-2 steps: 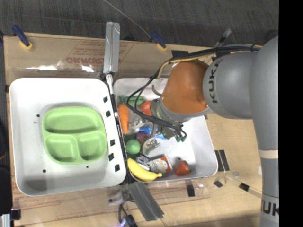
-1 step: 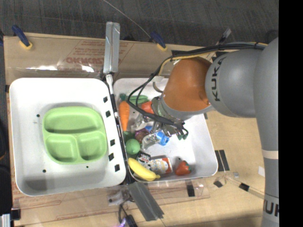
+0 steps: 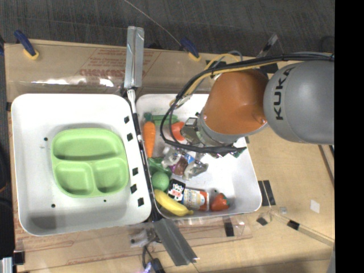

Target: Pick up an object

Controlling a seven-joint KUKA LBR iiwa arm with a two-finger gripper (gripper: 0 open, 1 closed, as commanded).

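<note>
My gripper [image 3: 184,164] hangs low in the middle of the right bin [image 3: 245,178], under the orange band of the arm [image 3: 236,102]. It sits right over a small cluster of toy items. An orange carrot [image 3: 149,139] lies to its left along the bin's wall. A green lime [image 3: 160,180] and a yellow banana [image 3: 170,205] lie at the near left corner. A bottle with a red cap [image 3: 206,199] lies along the near wall, next to a small black-and-white piece [image 3: 177,190]. A red item [image 3: 177,129] is partly hidden by the arm.
The left bin [image 3: 28,152] holds a green divided plate [image 3: 88,161]. A metal divider bar [image 3: 134,56] stands upright between the bins at the back. Cables loop from the arm over the right bin's far side.
</note>
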